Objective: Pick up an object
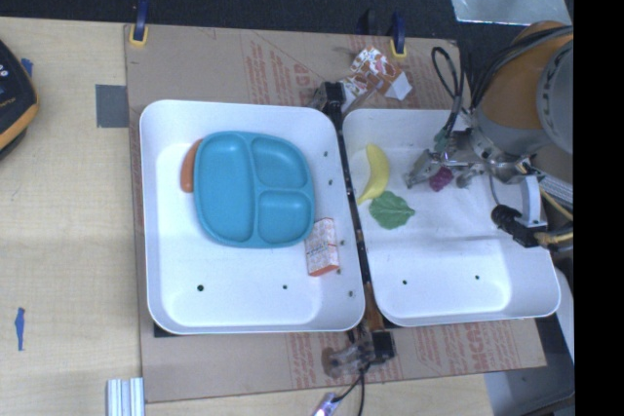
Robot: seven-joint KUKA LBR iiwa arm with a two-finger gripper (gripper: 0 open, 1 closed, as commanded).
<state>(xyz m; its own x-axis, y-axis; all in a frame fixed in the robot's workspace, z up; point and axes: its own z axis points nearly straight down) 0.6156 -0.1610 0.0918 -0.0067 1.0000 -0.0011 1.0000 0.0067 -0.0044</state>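
My gripper (441,170) hangs low over the upper right part of the right bin (458,297), under the grey arm with its orange band. A small purple object (442,179) lies right at the gripper's tip, touching or partly covered by its metal parts. To their left, a yellow banana (374,172) lies by the bin's left wall. A green leaf-shaped piece (391,209) sits just below the banana.
The left bin (244,307) holds a blue divided plate (255,189), with an orange item (187,169) tucked under its left edge. A small red-and-white carton (323,246) lies at the plate's lower right. Behind the bins sits a crumpled wrapper (375,73). Black cables hang by the arm.
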